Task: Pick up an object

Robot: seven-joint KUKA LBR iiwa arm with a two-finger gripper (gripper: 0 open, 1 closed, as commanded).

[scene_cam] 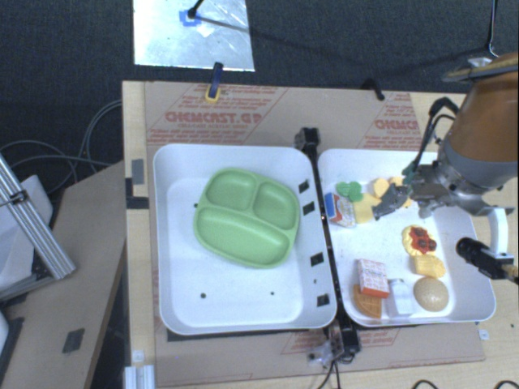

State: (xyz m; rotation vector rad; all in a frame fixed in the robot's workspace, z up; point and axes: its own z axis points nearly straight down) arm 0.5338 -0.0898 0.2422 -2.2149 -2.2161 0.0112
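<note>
- Approach step, by the look of it: grey arm in from the right of the frame, orange band high at the upper right, claw low over the upper part of the right bin.
- Dark fingers down among the small pieces there; spread or pressed together, impossible to tell at this size, and nothing visibly pinched.
- Candidates for the pick, all in the right bin: yellow piece and green piece just beside the claw, small packet at the bin's left wall.
- Lower down: red-topped item over a yellow block, tan egg-like ball at lower right, red-and-white box at lower centre.
- Next move, as a judgement: settle on one piece, likely the yellow one nearest, drop squarely over it, close, lift clear; crowding from neighbours a risk.
- Left bin: green divided tray lying flat, well apart from the action.
- Worktop: brown board with red lettering under both bins.
- Beyond, dark carpet, shiny sheet at upper left, cables trailing, metal rail at far left.
</note>
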